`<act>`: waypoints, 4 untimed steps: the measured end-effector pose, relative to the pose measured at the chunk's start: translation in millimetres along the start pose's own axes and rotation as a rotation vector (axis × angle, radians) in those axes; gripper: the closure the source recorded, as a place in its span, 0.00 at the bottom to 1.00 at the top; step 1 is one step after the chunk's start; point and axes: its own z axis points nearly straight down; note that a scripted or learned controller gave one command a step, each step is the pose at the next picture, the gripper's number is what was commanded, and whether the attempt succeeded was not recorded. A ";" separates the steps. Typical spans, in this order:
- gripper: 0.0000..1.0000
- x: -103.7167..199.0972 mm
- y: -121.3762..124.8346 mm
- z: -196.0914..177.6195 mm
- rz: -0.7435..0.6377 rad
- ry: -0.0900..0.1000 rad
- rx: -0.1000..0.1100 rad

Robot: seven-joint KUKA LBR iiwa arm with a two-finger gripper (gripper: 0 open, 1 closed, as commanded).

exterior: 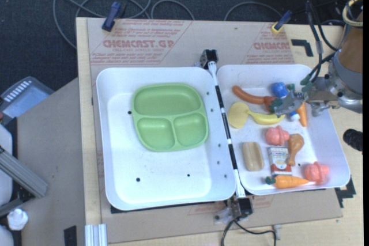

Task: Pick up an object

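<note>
The bench (173, 37) carries two white bins; the left bin (115, 124) has a green divided plate (170, 115), the right bin (337, 158) a scatter of toy food. The arm (346, 75) is low over the right bin's upper part, so this looks like the reach-in step. Its end effector (288, 103) sits by the yellow banana (262, 118) and blue piece (279, 89) (I cannot tell its state). Next, I'd guess, it needs a clean closure on one item.

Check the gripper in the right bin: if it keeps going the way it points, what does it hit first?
The gripper points toward the view's left, low over the right bin. First in line looks like the red end of the orange sausage, with the banana just below it. Height is hard to judge from above.
</note>
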 end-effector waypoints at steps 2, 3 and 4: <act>0.00 -64.6 17.0 173.6 0.000 -0.001 -0.001; 0.00 -49.7 -37.3 173.6 0.001 0.000 -0.001; 0.00 -31.7 19.5 173.3 -0.001 -0.001 -0.002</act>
